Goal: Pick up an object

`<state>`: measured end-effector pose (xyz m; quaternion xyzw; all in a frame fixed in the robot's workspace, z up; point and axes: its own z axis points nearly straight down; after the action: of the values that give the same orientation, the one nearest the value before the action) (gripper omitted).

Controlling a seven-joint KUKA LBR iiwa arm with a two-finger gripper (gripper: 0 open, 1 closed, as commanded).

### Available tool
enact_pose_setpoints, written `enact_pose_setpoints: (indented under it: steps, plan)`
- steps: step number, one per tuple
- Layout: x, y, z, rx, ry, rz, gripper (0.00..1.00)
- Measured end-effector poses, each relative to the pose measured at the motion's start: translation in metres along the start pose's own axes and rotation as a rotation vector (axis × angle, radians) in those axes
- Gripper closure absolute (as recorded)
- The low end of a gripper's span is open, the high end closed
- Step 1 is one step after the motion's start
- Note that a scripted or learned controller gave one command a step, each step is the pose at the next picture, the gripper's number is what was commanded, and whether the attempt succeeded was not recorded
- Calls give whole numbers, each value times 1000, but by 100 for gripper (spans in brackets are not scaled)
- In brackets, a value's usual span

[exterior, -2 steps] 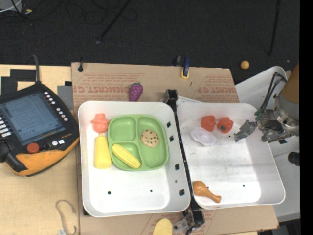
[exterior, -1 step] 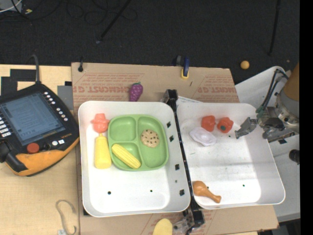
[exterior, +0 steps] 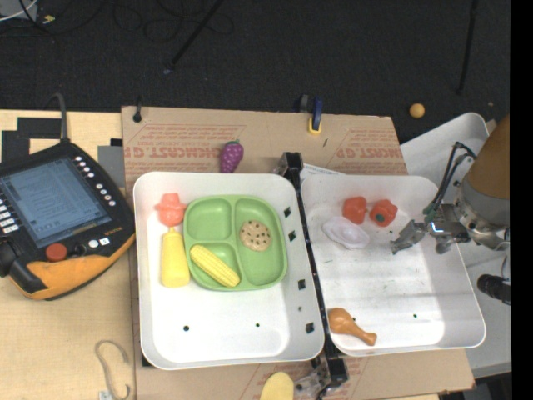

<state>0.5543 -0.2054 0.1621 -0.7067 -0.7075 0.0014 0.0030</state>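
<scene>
Tomatoes: two small red tomatoes (exterior: 370,211) lie touching each other in the right bin (exterior: 454,327), at about 11 o'clock from its middle. They are the nearest candidates to the gripper (exterior: 408,238), which hangs low over the same bin, just to their 4 o'clock. A clear plastic piece (exterior: 346,234) lies just below them, toward 7 o'clock.

Gripper state: I cannot tell how it is set; the tip is small, dark and blurred against the white floor. Nothing is visibly held.

Handling, as a judgement: the tomatoes look like light, hard plastic toys, round and smooth, so they are likely to roll or squirt out of a pinch. Best taken across the widest part, one at a time, approaching the right-hand one from its free side. The clear piece looks thin and slippery, a poor choice. A drumstick toy (exterior: 351,326) at the bin's 7 o'clock offers a narrow neck, easier to clamp.

Left bin (exterior: 158,340): a green tray (exterior: 236,215) holding corn (exterior: 215,266) and a cookie (exterior: 255,236).

Obscured: the arm (exterior: 490,173) is cut off at the 3 o'clock edge.
</scene>
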Motion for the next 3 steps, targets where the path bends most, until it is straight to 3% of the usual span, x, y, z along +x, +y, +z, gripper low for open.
enact_pose_setpoints:
  steps: [1, 2, 3]
  plan:
    - [-1, 3, 63, -1, 0, -1, 0]
    - [0, 3, 75, -3, 0, 2, 0]
    - [-1, 3, 64, -4, 0, 5, 100]
